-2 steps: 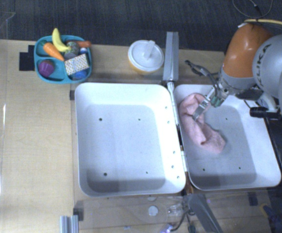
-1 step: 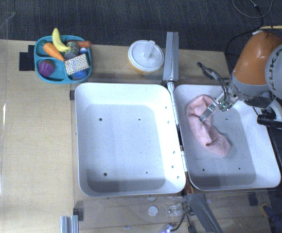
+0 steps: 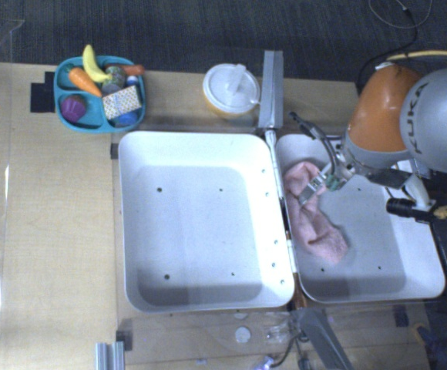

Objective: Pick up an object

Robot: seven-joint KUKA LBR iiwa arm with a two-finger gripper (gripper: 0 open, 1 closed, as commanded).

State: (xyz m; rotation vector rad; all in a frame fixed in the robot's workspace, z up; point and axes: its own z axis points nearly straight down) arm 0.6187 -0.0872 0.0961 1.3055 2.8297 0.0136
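A crumpled pink cloth (image 3: 317, 231) lies along the left side of the right white bin (image 3: 408, 277), stretching from the bin's upper left toward its middle. My gripper (image 3: 314, 190) reaches in from the right and is low over the cloth's upper part, touching or just above it. The grey arm with its orange band (image 3: 378, 122) covers the bin's upper right corner.
The left white bin (image 3: 200, 222) sits beside the right one, with a raised divider between them. Behind the bins stand a blue tray of toy food (image 3: 100, 92), a white-lidded yellow tub (image 3: 231, 89) and a metal post (image 3: 270, 91). Cables run at the right.
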